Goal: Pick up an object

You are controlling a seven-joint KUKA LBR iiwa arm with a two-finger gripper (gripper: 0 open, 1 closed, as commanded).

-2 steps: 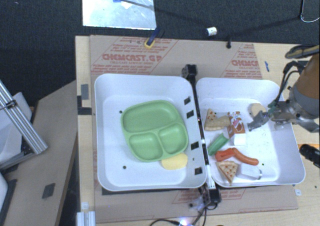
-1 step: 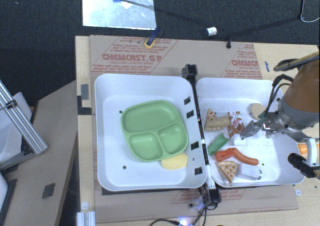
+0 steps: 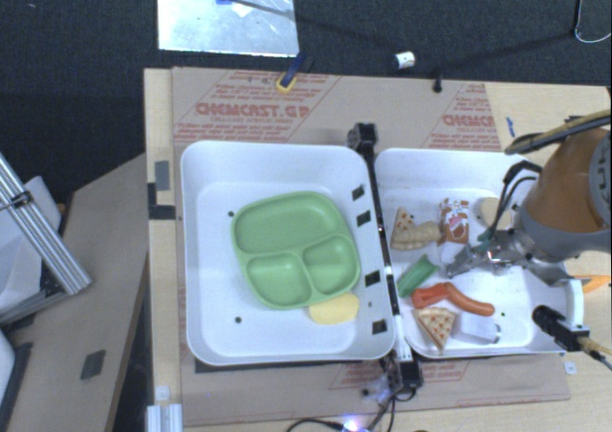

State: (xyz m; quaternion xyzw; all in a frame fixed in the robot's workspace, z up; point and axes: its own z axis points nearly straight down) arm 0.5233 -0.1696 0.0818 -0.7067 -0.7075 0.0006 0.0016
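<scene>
Nearest the camera, along the front edge of the right bin (image 3: 478, 164), lie a waffle-patterned toast triangle (image 3: 435, 325) and a pale, whitish block (image 3: 478, 329) just beside it. Behind them a red sausage (image 3: 454, 298) stretches across the bin floor, its left end close to a green pepper-like piece (image 3: 417, 274) near the bin's left wall. Farther back sit a pizza slice (image 3: 413, 229) and a red-and-white packet (image 3: 455, 220), side by side but apart. A pale round object (image 3: 490, 209) shows at the back right of this bin, partly behind the arm.

Reaching in from the right, the grey arm with its orange band (image 3: 572, 172) hangs over the right bin's right side. Its gripper (image 3: 467, 262) points leftward and low, tips just above the sausage and near the pepper piece. Whether the jaws are wide or narrow cannot be told, and nothing can be seen between them.

Over in the left bin (image 3: 206, 229) a green divided plate (image 3: 292, 248) rests in the middle, slightly turned. A yellow, rounded piece (image 3: 334, 310) touches the plate's front edge, near the bin's front right corner.
</scene>
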